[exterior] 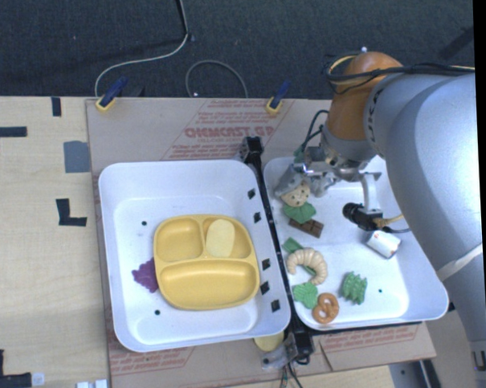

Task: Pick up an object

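A: Biggest first?

B: Arm (435, 165), grey w/ orange band, comes in from 3 o'clock and covers the right bin's (416, 302) far right side; its edge is cut off by the frame. Gripper (300, 183) sits at the bin's 11 o'clock corner, above a small tan toy (295, 198). Can't tell whether the jaws are parted or closed, or if the toy's between them; too small, cluttered w/ cables.

A: Left bin (124, 234)?

B: Yellow divided plate (206, 261) in the middle. Purple bit (144, 275) at the plate's 9 o'clock, partly tucked under its rim, hard to ID.

A: Right bin contents?

B: Croissant (307, 263) near centre. Green leafy piece (302, 213) w/ a brown block (312, 227) just below the tan toy. Green toy (354, 287) at 5 o'clock. Pretzel (325, 307) at 6, touching another green piece (304, 294). Small white-and-red item (383, 242) at 3, by the arm's black fitting (359, 215).
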Robot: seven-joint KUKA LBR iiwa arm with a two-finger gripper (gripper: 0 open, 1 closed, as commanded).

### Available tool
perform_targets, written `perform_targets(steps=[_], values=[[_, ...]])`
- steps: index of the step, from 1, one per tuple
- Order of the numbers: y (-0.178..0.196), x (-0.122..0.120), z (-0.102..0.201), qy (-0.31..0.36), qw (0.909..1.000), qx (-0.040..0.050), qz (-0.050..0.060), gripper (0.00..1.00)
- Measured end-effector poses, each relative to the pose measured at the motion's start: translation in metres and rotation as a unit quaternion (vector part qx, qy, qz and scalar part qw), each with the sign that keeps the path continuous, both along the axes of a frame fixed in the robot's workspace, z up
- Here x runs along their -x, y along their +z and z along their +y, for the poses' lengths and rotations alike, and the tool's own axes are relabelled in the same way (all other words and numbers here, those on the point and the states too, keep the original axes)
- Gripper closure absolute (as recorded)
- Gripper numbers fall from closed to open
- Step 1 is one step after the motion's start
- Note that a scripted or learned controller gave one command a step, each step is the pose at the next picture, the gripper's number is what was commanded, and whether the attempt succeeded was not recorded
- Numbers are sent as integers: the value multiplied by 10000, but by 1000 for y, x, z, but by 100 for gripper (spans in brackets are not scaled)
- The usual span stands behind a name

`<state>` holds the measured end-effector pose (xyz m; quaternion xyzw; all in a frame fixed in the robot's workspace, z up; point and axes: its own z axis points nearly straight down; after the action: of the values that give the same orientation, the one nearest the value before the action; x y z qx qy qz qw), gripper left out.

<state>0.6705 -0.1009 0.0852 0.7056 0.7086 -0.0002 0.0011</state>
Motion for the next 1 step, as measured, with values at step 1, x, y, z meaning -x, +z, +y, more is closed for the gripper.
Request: perform_targets(steps=[1], values=[[1, 25, -16, -13, 10000, -6, -14, 0]])
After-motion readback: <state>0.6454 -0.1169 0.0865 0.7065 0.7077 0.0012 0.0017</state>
